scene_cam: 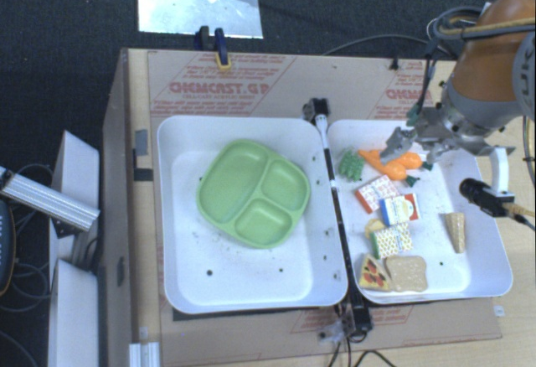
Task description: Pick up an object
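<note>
Tool position: low in the right bin, directly over the orange toy near the bin's far edge. We cannot tell its opening or whether it grips anything. We see a green divided plate lying in the left bin.

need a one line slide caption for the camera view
KUKA arm's gripper low over orange toy food in the right bin; green divided plate in the left bin.

Orange toy, right bin's top
</note>
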`<state>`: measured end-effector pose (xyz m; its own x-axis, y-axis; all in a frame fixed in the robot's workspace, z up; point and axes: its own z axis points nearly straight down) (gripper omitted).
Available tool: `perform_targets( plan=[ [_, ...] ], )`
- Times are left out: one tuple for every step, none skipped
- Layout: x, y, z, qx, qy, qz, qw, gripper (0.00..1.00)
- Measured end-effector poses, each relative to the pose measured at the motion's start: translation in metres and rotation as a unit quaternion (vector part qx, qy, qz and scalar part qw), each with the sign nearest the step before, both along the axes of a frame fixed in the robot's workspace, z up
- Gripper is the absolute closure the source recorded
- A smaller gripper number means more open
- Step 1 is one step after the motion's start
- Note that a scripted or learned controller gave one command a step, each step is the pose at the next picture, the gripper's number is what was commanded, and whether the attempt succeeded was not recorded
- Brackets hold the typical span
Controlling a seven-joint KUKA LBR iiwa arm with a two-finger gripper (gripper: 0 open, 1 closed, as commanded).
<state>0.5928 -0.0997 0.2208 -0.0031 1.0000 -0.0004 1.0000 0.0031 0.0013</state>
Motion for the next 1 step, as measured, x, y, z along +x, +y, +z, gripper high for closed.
perform_targets(
  plan=[
    [0.0, 0.0028, -0.1259, 0.0003, 0.002, -0.001, 1.0, 0.0]
  ],
)
